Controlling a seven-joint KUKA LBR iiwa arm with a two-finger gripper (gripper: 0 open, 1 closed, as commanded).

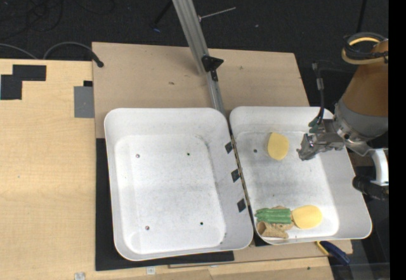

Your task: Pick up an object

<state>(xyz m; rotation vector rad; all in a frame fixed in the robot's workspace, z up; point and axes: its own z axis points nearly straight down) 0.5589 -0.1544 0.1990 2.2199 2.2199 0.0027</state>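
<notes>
While its grip state is unclear, the hand [309, 147] hangs beside a yellow disc [277, 146], open right bin [347, 225] floor below.

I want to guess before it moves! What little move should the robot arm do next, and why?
Probably slide a little left and lower over the yellow piece. The gripper sits just right of it in the right bin, with nothing between its fingers. That piece lies alone and closest; the others, a green thing and another yellow one, crowd the bin's near edge.
</notes>
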